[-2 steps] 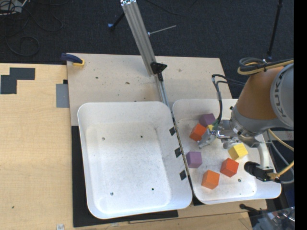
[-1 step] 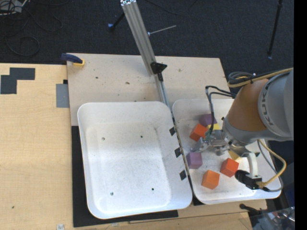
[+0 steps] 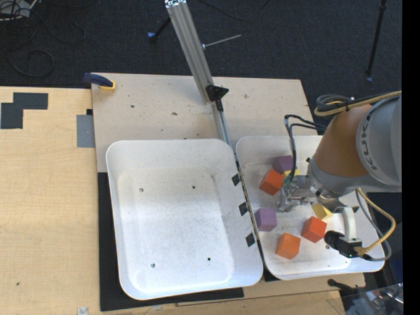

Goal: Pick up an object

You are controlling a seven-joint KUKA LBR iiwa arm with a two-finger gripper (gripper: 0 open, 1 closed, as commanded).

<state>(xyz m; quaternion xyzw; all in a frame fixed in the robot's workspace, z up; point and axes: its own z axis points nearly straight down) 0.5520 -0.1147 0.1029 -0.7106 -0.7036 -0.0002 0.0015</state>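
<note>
Here the counter [image 3: 157, 110] carries two shallow white bins side by side. The left bin [image 3: 125, 169] sits toward the middle of the view, its floor marked with a few dark specks. Behind it a grey metal rail [image 3: 193, 51] slants up and away from the divide between the bins.

The right bin [image 3: 252, 153] holds the blocks. A purple cube [image 3: 266, 219] lies near its left wall, and an orange cube [image 3: 271, 182] sits farther back, with a second purple cube [image 3: 284, 164] just behind that one. Toward the front lies another orange cube [image 3: 288, 245], and a red-orange cube [image 3: 314, 229] rests to its right. A yellow block [image 3: 321, 210] shows partly, just above the red-orange one, under the arm.

The end effector [image 3: 289, 198] hangs low over the middle of this bin, between the back orange cube and the red-orange cube. Whether its grip is wide or narrow cannot be told, and no block is seen in it. The grey arm with its orange band [image 3: 341, 146] reaches in from the right.
</note>
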